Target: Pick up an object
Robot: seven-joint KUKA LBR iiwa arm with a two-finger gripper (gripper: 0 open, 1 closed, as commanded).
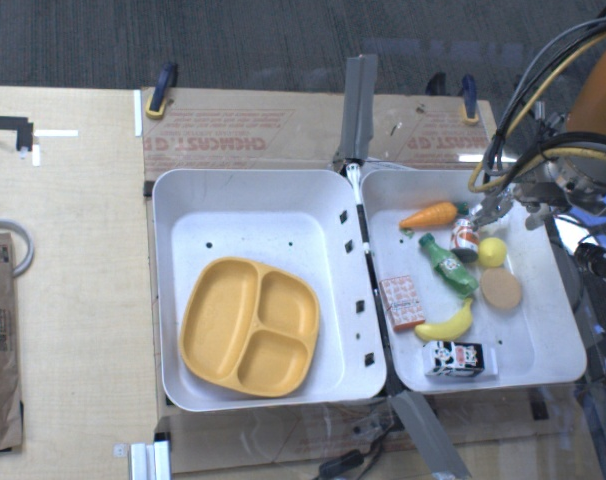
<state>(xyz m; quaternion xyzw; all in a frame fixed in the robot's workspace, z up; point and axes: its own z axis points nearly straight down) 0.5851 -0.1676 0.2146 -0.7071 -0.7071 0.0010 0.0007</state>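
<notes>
Right white bin (543,358), contents, one of each:
- orange plastic carrot (430,215), far left part
- small red-and-white can (466,236), just right of the carrot
- green plastic bottle (448,265), lying slantwise
- yellow lemon (492,252)
- round tan disc (501,290), like a biscuit
- yellow banana (447,323)
- pink-red printed packet (401,302), by the left wall
- black-and-white carton (456,359), near the front wall

Eight items in all, the middle ones close-packed, several touching.

Left white bin (183,208): one yellow three-compartment plastic tray (249,325).

Claw (491,208): hangs over the right bin's far side, just above the can and lemon. Whether clenched or released cannot be told; nothing is seen grasped.

Step in hand, as judged: the approach. No object is lifted; every candidate lies in the right bin. Best chance is a narrow, firm item with room at its flanks, such as the carrot or can. Descend straight, straddle across the short width, and avoid nudging neighbours.
</notes>
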